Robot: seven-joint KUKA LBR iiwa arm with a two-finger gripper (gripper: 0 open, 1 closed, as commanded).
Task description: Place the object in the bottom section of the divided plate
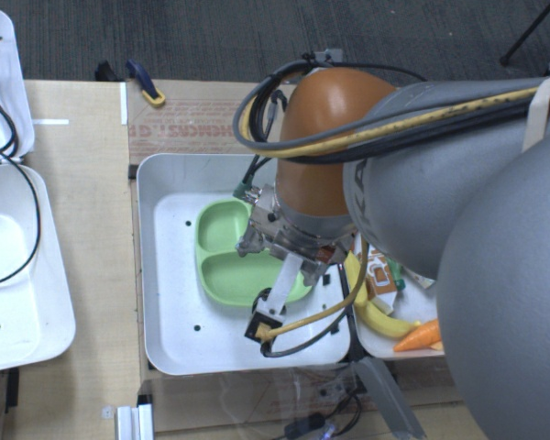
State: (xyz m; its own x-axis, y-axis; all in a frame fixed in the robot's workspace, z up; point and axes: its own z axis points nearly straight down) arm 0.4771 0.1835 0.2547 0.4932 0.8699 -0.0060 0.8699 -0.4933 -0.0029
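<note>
Gripper sat over the right edge of the green divided plate, mid-frame in the white bin. I couldn't tell if it was open or closed. Banana and carrot lay at lower right.

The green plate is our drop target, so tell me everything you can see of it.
The plate is pale green, plastic-looking, with rounded corners and a raised rim. A ridge splits off a smaller upper section from a wider lower one. It lies flat on the floor of the white bin. The arm hides its right part.
</note>
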